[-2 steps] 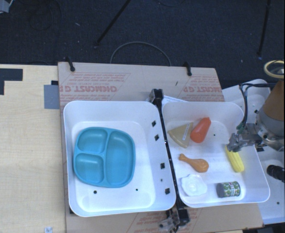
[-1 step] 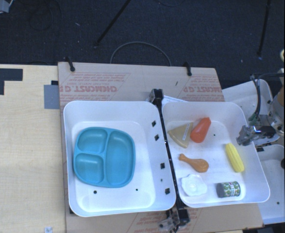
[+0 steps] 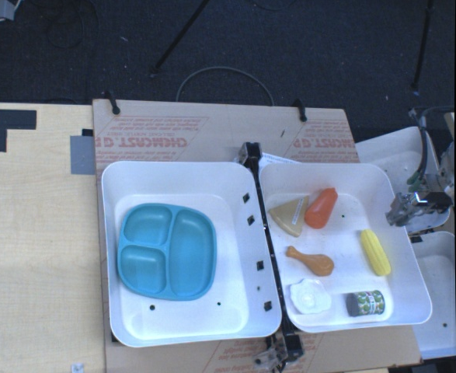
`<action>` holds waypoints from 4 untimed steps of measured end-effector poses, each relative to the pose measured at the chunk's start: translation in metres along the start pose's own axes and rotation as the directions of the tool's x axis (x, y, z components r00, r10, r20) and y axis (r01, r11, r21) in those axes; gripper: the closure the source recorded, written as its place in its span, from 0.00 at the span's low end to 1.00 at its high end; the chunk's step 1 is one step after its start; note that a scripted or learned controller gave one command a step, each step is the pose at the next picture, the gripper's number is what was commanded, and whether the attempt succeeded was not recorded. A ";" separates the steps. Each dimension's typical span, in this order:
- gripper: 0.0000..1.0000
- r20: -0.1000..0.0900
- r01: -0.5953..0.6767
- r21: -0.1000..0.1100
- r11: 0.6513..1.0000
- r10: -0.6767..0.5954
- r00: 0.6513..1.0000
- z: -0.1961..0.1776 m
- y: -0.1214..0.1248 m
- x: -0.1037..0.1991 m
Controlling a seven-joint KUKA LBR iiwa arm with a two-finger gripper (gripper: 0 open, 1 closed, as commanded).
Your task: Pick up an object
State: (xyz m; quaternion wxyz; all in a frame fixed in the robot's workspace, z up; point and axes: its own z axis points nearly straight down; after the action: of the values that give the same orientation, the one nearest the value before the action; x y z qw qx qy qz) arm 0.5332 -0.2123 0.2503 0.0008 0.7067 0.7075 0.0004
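Camera view: mirrored "CHEMCAST" print on cardboard [image 3: 146, 140].

the left bin [image 3: 127, 317] is taken up on its left by a blue divided plate [image 3: 166, 252], with open floor kept to the plate's right. the right bin [image 3: 414, 301] is crowded: cheese wedge [image 3: 290, 216], orange bottle [image 3: 321, 207], drumstick [image 3: 311, 260], corn [image 3: 375, 252], can [image 3: 366, 303], white lid [image 3: 310, 296]; small gaps are left between them.

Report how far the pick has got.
Nothing looks picked yet. The gripper sits at the right bin's outer edge, with nothing visibly in it. The corn, drumstick, can and orange bottle all lie in the bin. Reaching in, grasping and lifting remain.
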 end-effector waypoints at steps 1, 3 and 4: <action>1.00 -0.004 0.003 0.006 1.000 -0.003 1.000 0.011 -0.014 0.053; 1.00 -0.003 0.003 0.007 1.000 -0.003 1.000 0.017 -0.025 0.154; 1.00 -0.003 0.002 0.008 1.000 -0.002 1.000 0.025 -0.036 0.201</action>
State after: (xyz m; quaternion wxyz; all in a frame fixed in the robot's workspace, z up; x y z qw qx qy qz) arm 0.4966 -0.0117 0.2247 -0.0028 0.7061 0.7081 -0.0013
